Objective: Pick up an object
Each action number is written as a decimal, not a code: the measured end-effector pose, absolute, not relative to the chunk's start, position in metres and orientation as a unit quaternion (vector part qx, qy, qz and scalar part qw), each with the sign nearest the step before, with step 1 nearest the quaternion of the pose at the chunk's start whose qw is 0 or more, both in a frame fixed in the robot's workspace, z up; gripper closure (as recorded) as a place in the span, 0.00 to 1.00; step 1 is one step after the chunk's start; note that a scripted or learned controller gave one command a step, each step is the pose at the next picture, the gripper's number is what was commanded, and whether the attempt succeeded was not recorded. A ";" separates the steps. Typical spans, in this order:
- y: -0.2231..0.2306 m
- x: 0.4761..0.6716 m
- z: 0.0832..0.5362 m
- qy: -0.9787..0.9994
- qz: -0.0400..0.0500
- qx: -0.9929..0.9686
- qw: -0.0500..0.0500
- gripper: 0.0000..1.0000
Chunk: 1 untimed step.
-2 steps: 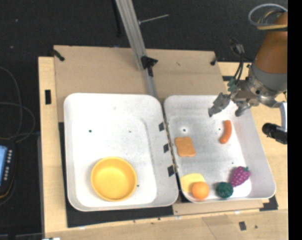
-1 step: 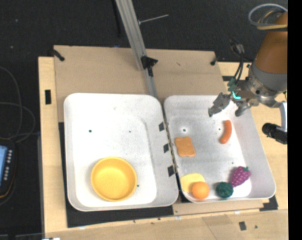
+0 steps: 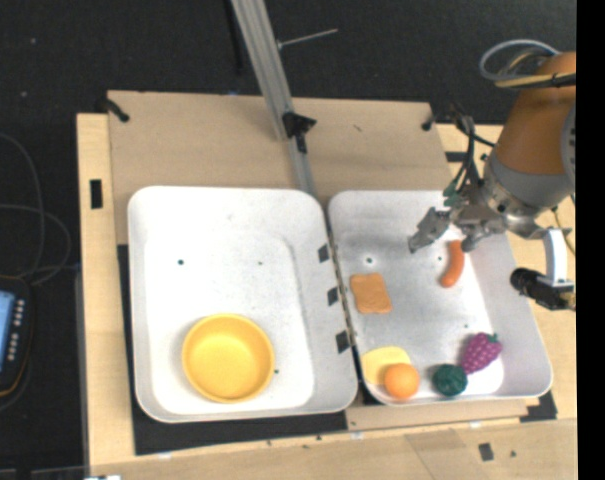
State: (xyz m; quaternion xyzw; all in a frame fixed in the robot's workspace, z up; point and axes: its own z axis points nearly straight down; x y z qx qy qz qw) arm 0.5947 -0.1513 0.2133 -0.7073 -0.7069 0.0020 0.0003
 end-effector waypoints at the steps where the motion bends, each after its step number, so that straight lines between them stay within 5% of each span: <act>1: -0.152 0.584 0.157 -0.707 0.002 -0.707 0.001 0.00</act>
